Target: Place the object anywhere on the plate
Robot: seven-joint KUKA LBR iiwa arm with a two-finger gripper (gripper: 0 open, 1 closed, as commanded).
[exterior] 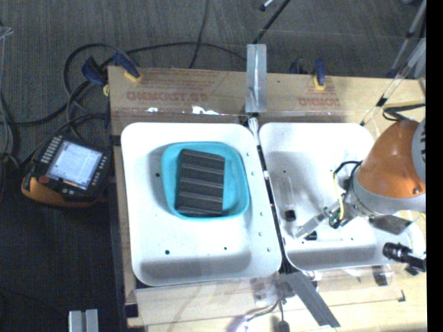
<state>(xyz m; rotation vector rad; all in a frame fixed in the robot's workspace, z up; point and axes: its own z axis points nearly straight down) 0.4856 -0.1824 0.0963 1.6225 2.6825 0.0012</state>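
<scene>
A dark ribbed block (201, 182) lay flat on the blue plate (239, 185) in the left bin (138, 206), roughly centred. The arm (391, 168) reached into the right bin (304, 151), well apart from the plate, with its gripper (299, 225) low near the bin's floor. Whether the gripper was released or clenched could not be told.

Grey arm (398, 175) enters from right, orange band above wrist, bent down-left; gripper (299, 225) low, fingers pointing left.
</scene>
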